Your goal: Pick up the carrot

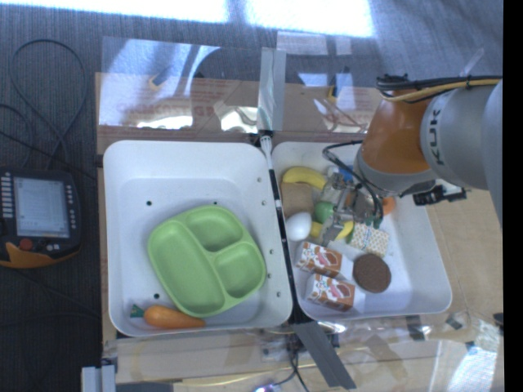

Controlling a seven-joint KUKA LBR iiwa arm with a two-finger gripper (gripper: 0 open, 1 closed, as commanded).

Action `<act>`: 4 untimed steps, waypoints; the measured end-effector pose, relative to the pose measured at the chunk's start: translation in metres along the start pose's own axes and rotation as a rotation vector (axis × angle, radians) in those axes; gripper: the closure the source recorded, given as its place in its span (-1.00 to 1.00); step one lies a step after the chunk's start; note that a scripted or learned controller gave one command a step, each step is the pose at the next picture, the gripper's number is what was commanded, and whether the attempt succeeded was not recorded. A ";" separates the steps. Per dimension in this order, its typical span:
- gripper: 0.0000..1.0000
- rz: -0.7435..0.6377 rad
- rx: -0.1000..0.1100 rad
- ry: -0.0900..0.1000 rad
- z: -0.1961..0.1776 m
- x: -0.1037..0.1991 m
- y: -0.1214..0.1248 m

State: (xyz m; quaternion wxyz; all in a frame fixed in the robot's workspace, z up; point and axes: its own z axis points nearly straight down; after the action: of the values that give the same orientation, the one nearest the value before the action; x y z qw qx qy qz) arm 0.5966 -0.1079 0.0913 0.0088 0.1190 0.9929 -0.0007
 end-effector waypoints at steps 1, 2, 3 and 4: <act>-1.00 -0.129 -0.002 0.006 0.002 -0.051 -0.084; 1.00 -0.130 0.002 -0.006 -0.011 -0.054 -0.083; 1.00 -0.122 -0.002 0.001 -0.122 -0.063 -0.022; 1.00 -0.272 0.001 0.003 -0.234 -0.054 -0.024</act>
State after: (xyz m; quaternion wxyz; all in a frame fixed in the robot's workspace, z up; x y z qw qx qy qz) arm 0.6397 -0.1435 0.3258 0.0072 -0.0167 0.9998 -0.0020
